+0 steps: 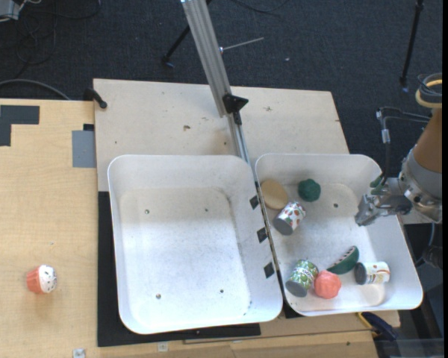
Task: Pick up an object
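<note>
Two shallow white bins sit side by side on the pale bench. The left bin lies broad and bare-floored; the right bin carries all the small things. Near its upper left corner rests a tan rounded lump, with a small dark green ball just beside it to the right. Below the lump lies a tipped cup printed in white, red and grey. Along the lower part of the bin sit a green-and-white patterned cup on its side, a salmon-pink ball touching it, a dark green curved piece above the ball, and a small white cylinder with dark ends near the right wall.

The grey arm comes in from the right, and its gripper hangs over the right bin's right edge, well apart from the objects. Whether it is apart or together cannot be told, and nothing shows between its tips.

On the wooden surface to the far left lies a small red-and-white toy. A slanted metal rail runs down toward the gap between the bins.
</note>
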Motion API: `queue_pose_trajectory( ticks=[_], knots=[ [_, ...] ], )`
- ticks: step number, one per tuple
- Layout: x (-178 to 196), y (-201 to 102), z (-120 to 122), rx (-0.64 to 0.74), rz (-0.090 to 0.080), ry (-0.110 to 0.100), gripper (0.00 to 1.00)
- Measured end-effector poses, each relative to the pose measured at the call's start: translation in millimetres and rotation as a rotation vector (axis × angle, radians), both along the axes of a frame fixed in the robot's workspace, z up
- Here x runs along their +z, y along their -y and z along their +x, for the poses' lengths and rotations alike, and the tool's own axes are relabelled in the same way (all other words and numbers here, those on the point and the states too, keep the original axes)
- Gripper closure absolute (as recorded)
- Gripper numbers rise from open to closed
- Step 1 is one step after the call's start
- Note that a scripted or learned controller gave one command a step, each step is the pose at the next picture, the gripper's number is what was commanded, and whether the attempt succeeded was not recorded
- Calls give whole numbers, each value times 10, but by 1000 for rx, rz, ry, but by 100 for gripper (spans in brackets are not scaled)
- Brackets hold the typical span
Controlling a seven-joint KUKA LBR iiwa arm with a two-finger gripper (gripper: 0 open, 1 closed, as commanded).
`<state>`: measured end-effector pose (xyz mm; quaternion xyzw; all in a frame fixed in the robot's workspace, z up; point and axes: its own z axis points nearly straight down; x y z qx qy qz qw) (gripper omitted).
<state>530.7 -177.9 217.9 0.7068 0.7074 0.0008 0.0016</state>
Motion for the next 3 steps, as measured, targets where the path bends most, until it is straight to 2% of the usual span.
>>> queue_pose_trajectory(
  ticks=[3],
  knots=[
    [199,-1311,623,3,1,-5,100]
  ],
)
